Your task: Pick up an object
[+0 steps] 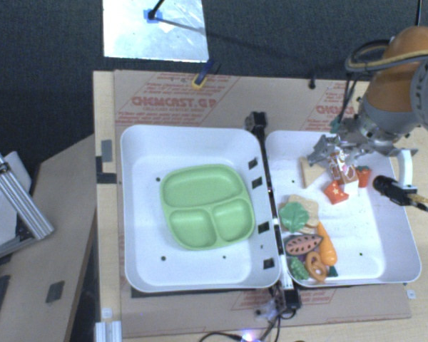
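Note:
My gripper hangs over the far part of the right bin, reaching in from the right. Just below it lies a small red-orange block, and a tan wedge sits to its left. A small orange piece lies to its right. Nearer the front left of that bin are a green leafy toy, a brown oval piece, an orange carrot and a brown ring-shaped piece. I see nothing clearly held.
The left bin holds a green divided plate. A black hinge strip runs between the bins. The right half of the right bin shows bare white floor. Cardboard lies under both bins.

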Tool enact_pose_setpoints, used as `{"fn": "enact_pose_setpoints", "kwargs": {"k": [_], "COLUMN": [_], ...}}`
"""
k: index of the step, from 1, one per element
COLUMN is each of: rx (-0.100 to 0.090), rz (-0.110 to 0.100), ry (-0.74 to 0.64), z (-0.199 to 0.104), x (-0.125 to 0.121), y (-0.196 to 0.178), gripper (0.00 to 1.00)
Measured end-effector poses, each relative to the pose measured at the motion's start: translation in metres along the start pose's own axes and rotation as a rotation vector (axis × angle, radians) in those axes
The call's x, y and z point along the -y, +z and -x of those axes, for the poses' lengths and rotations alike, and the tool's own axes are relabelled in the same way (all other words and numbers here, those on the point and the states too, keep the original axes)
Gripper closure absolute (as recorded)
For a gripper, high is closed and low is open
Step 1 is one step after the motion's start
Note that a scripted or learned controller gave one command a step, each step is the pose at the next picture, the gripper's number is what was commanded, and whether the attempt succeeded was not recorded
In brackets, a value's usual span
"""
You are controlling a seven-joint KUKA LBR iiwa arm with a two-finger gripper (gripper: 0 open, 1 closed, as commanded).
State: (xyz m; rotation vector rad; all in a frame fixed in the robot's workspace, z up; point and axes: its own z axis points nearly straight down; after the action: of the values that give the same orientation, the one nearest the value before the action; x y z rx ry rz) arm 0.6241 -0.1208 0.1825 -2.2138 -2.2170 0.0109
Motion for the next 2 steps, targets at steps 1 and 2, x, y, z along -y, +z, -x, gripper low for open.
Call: {"fn": "enact_pose_setpoints", "kwargs": {"k": [1, 2], "rx": [0.001, 0.001], "rz": [0.012, 0.008], "ry": [-0.002, -0.001], "z": [0.000, -0.001], "x": [-0.003, -0.005], "y": [-0.007, 0.056], "gripper": [0.00, 0.00]}}
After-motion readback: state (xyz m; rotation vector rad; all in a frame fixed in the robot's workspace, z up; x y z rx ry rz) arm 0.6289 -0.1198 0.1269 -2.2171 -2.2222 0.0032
